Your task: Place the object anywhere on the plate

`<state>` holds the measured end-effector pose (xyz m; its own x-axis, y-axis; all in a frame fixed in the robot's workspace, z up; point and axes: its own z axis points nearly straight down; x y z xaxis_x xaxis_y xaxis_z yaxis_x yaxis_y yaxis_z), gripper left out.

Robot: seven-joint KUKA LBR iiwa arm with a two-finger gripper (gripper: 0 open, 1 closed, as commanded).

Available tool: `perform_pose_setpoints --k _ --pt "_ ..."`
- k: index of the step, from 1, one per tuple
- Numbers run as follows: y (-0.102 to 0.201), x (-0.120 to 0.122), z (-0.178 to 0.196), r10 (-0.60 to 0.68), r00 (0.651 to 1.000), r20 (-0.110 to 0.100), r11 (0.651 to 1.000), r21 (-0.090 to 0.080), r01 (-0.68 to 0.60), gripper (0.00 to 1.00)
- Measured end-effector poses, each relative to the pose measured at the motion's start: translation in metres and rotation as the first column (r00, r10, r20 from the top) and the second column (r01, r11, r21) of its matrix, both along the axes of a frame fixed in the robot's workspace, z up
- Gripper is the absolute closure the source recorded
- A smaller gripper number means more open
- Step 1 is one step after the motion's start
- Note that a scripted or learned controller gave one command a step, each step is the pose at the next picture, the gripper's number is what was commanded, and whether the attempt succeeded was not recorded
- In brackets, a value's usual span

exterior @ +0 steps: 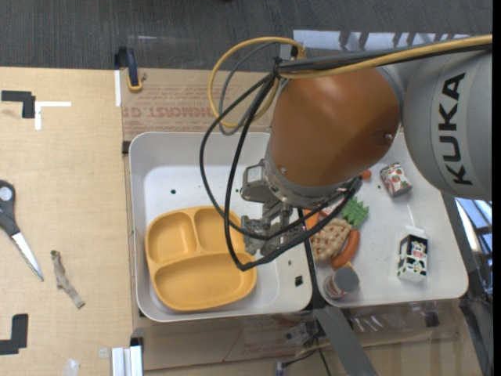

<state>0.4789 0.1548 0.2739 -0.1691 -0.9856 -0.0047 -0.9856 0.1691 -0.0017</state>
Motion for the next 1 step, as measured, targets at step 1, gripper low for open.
perform_pose_setpoints --k 1 --pt "-0.0005 0.0001 -0.0001 -0.001 1.000 0.000 1.000 0.000 0.001 0.00"
